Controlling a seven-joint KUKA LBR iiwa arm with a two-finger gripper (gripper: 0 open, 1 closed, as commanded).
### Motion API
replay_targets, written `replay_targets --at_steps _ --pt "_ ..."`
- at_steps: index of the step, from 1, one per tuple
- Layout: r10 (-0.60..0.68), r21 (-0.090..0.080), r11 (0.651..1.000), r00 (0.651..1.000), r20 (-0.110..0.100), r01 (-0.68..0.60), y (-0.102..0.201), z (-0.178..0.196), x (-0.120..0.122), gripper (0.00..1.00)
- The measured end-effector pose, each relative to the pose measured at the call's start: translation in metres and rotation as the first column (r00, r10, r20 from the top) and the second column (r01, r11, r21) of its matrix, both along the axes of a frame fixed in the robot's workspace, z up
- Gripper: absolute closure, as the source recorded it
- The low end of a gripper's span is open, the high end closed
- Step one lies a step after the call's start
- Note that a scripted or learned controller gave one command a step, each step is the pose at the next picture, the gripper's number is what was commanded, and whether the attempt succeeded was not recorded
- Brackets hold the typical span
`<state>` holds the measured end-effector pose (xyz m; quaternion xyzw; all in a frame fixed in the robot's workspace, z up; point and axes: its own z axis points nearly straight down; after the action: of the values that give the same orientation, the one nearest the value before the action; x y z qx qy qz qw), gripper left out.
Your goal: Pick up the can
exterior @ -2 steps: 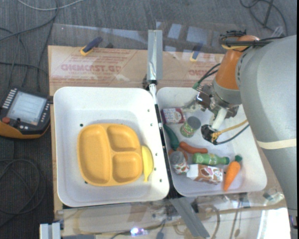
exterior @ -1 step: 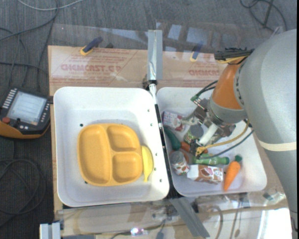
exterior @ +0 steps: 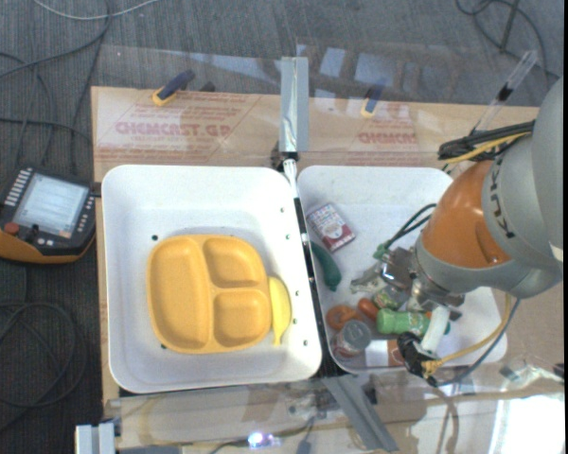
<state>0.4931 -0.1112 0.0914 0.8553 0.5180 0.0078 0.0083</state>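
A small dark red can (exterior: 329, 225) with a pale label lies on its side at the back left of the right bin (exterior: 412, 183), apart from everything else. In a pile at the bin's front sits a grey round disc (exterior: 353, 334) that may be the end of another can; I cannot tell. My gripper (exterior: 398, 296) hangs under the orange-banded wrist (exterior: 459, 230), low over that pile. It is right of the disc and well to the front right of the red can. A green bottle (exterior: 399, 323) lies directly beneath the gripper.
The pile also holds orange-brown pieces (exterior: 342, 315), a red piece (exterior: 396, 353) and a white piece (exterior: 436, 330). A dark green item (exterior: 329, 269) lies by the divider. The left bin (exterior: 133, 187) holds a yellow compartment tray (exterior: 208, 291).
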Motion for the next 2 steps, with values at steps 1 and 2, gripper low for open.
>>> replay_targets --at_steps 1,2 --pt "-0.108 0.002 0.994 0.994 -0.026 0.109 -0.036 0.048 0.075 0.00" --pt "-0.213 0.005 0.977 0.977 -0.016 0.213 -0.057 -0.002 0.060 0.00"
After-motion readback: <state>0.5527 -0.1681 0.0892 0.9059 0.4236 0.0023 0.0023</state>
